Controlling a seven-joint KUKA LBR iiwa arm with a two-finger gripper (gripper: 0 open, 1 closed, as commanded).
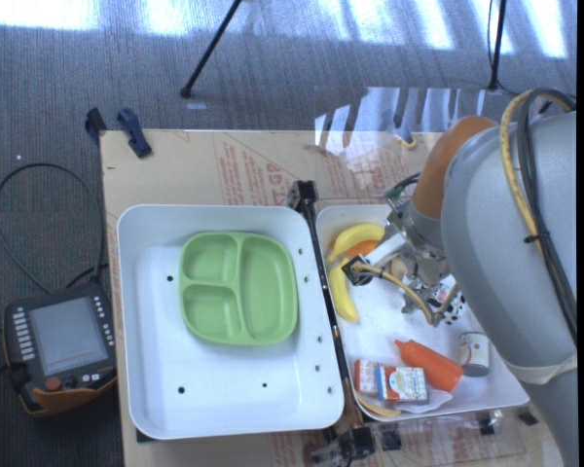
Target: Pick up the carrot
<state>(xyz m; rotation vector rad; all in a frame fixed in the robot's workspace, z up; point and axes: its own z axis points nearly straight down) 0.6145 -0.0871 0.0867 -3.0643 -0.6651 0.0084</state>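
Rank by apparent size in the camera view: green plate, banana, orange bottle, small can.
1. green plate, largest
2. banana
3. orange bottle
4. small can, smallest
The arm hides part of the banana, so places 2 and 3 are uncertain.

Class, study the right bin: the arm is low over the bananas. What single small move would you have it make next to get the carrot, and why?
Probably a short descent with a slight shift toward the carrot: its orange tip shows between the bananas, just left of the gripper, which hangs close above it.
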